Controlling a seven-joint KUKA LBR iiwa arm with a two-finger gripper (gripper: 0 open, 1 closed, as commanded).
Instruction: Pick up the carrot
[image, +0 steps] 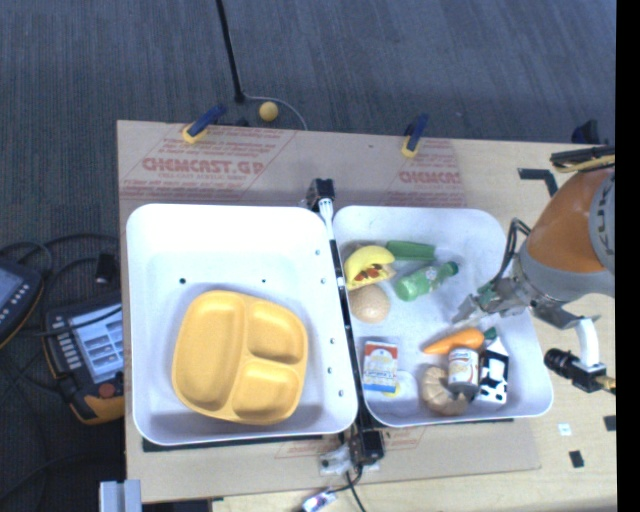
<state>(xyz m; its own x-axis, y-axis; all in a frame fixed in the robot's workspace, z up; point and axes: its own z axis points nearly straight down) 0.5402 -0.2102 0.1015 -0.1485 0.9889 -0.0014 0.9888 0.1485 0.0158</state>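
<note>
I see carrot (452, 343) lying flat in right bin (420, 216), wedged above small can (462, 370) | tool (487, 303) just off its 1 o'clock end, likely lined up to descend | grip state: I cannot tell, nothing visibly held

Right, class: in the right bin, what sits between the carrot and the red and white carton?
In the camera view, nothing: bare white bin floor separates the carrot from the red and white carton.
</note>
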